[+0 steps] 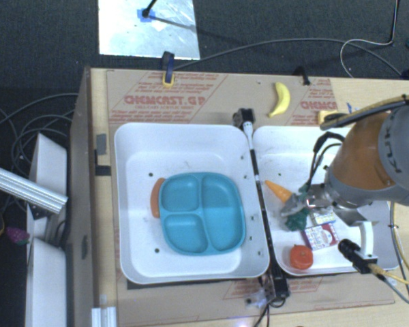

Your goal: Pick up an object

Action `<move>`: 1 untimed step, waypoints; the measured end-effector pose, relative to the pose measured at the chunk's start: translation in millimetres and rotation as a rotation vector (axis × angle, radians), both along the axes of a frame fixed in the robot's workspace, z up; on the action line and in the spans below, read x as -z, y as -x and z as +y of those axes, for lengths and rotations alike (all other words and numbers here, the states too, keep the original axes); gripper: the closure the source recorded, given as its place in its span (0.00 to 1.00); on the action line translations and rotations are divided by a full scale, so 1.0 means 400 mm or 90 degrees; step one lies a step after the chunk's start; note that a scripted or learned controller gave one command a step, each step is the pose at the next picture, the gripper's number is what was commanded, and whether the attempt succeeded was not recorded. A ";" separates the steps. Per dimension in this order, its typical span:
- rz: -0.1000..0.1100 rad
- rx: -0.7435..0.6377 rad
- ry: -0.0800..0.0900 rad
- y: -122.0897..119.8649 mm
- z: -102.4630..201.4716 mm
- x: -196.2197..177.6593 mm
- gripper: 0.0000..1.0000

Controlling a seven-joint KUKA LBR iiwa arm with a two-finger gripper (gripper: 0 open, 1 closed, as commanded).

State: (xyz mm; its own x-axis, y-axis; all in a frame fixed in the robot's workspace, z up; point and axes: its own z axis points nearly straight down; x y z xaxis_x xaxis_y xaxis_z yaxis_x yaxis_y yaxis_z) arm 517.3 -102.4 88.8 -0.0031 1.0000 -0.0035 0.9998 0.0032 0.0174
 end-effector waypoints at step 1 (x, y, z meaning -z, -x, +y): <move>-0.002 0.001 0.003 -0.002 -0.006 -0.027 1.00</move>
